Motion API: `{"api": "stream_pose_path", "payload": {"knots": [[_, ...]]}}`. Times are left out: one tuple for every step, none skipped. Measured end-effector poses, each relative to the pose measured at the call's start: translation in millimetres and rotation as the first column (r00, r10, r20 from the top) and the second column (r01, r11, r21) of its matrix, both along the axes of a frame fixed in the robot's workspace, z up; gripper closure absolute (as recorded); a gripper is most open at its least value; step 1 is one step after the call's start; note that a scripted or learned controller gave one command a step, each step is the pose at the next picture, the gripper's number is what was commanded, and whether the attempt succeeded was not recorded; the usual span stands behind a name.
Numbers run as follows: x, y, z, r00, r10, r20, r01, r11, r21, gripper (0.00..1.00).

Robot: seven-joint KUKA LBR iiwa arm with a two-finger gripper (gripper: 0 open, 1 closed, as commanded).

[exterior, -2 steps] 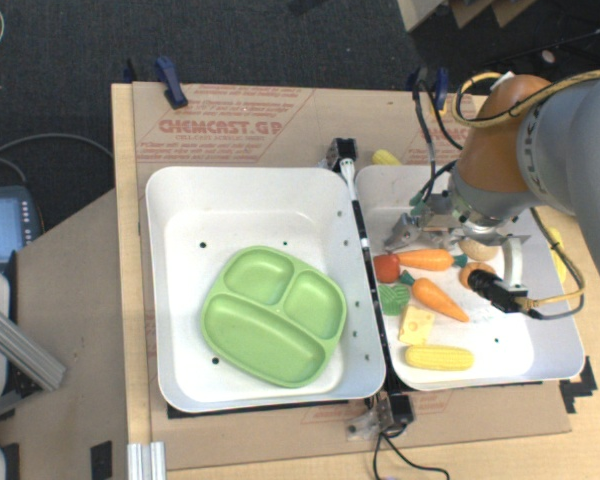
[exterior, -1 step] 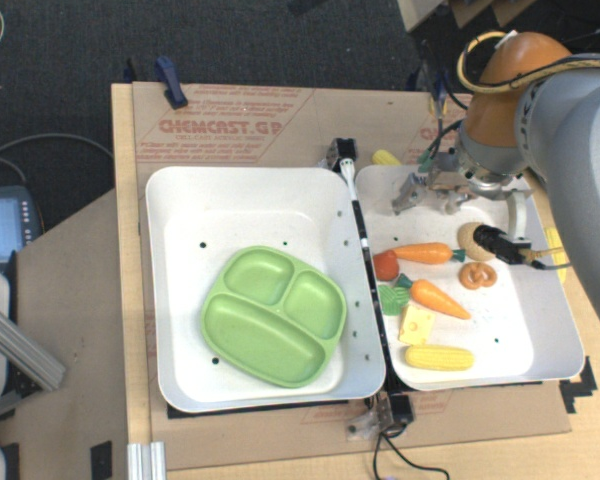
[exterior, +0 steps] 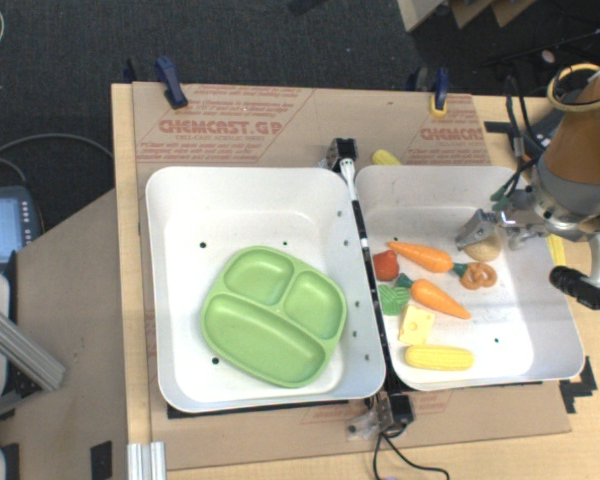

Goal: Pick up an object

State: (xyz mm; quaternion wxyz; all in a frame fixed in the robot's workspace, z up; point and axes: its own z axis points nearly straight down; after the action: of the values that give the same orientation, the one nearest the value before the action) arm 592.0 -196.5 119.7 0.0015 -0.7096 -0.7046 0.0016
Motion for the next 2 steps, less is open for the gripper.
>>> {"api": "stream_pose_path", "payload": {"knots": [[-17.1, 11.5, -37.3, 1.0, 0.007, -0.002, -0.007, 1.0, 0.003, 0.0], [17.4, 98.7, -34.6, 1.0, 0.014, 0.009, -0.014, 1.0, 0.0, 0.0]]}}
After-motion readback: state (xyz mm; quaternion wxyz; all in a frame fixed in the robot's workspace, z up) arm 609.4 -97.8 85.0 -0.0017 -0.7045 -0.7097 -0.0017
